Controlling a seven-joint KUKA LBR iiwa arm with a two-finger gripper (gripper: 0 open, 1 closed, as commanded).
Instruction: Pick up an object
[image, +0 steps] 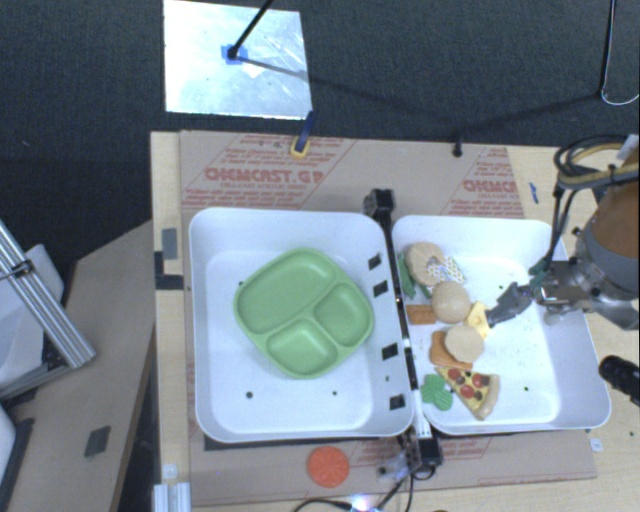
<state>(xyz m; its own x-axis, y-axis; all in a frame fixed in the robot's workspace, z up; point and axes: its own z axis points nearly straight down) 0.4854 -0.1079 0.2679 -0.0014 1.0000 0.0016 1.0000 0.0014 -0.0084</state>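
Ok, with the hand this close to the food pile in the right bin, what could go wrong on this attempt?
1. The toy foods are crowded together: the hand sits by the yellow piece and the round bun, so it may nudge neighbours or catch two.
2. The pile hugs the divider between the bins, leaving little room on that side.
3. The bun looks rounded and might slip.

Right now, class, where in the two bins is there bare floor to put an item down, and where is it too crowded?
Free: the left bin's floor around the green tray, and the right bin's far right corner and near right stretch beyond the gripper. Crowded: the right bin's left side, where toy food piles against the divider.
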